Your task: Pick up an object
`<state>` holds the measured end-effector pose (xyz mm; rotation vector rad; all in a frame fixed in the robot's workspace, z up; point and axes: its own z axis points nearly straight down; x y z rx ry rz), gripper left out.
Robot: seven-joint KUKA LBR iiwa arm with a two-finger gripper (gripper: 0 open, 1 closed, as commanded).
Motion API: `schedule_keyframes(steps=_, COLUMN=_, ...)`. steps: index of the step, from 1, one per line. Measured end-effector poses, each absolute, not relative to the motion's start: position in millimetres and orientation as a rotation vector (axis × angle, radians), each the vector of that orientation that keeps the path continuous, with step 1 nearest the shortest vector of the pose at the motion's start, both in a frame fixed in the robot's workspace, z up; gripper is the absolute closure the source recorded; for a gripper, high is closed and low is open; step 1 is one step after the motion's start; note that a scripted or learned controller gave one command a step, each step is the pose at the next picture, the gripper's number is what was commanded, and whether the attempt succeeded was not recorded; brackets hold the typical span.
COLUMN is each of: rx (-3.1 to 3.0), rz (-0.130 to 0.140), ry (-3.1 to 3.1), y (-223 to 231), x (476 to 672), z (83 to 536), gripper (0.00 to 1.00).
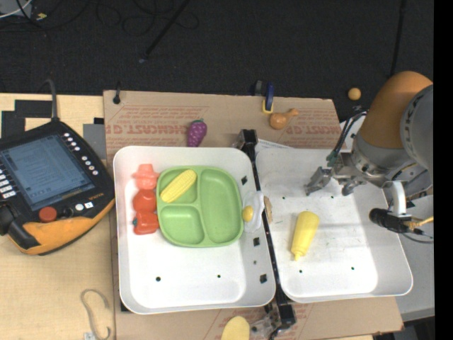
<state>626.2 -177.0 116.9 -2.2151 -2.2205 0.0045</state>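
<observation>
Above the yellow bottle (304,234), a little to its right, the gripper (333,182) hangs with fingers spread and empty; the bottle lies free for picking in the right bin (382,278).

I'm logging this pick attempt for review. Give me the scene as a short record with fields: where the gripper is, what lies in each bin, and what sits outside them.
gripper: over the right bin's far part, holding nothing
right bin: yellow bottle lying near its left side
left bin: green divided plate with corn in one compartment; red toy beside the plate
outside bins: purple grapes on the cardboard; teach pendant at left
</observation>
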Motion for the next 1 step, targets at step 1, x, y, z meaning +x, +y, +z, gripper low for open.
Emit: schedule_keyframes(steps=1, rx=-2.212, rz=0.003, ry=-2.225, y=-173.3, x=626.3, z=85.6, gripper=0.0)
